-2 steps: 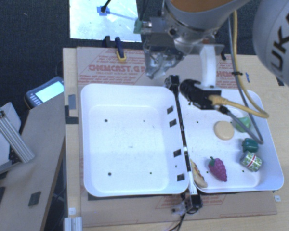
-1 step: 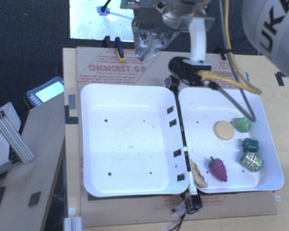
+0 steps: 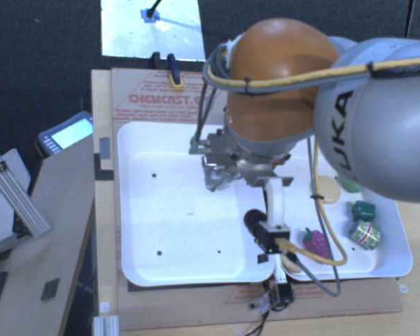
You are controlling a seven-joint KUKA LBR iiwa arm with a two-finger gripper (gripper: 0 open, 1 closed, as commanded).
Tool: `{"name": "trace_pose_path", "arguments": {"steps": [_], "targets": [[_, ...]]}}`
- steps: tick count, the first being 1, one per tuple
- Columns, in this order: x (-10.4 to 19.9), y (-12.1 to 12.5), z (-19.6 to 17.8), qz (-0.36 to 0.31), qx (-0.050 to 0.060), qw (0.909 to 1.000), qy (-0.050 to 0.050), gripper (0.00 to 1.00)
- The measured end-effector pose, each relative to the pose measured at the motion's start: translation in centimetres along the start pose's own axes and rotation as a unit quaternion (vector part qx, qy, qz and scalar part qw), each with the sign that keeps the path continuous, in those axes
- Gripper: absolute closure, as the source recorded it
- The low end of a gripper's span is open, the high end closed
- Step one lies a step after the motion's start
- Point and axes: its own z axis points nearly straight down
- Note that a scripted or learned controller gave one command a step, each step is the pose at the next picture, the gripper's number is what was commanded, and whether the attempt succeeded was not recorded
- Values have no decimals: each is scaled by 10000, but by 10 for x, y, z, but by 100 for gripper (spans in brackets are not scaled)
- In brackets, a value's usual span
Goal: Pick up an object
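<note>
My gripper (image 3: 215, 176) hangs under the big orange and grey wrist, over the right side of the left white bin (image 3: 143, 257). Nothing lies on the bin floor beneath it as far as I can see. The right bin (image 3: 400, 259) holds the loose objects: a magenta berry-like toy (image 3: 316, 243), a dark green block (image 3: 364, 210), a small green, white and red can (image 3: 365, 236), a tan disc (image 3: 327, 186) and a green piece (image 3: 350, 185) half hidden by the arm. The arm covers much of the right bin.
Both bins rest on a brown cardboard sheet (image 3: 161, 96). A wooden side table (image 3: 49, 208) with a small screen device (image 3: 64, 136) stands at the left. A shiny plate (image 3: 150, 19) lies beyond the bins at the back.
</note>
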Motion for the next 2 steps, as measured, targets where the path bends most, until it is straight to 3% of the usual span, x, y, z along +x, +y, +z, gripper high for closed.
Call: {"name": "trace_pose_path", "arguments": {"steps": [1, 2], "targets": [[-80, 26, -101, 28, -149, 9999, 35, 100], [-8, 19, -184, -65, -140, 9999, 63, 100]]}}
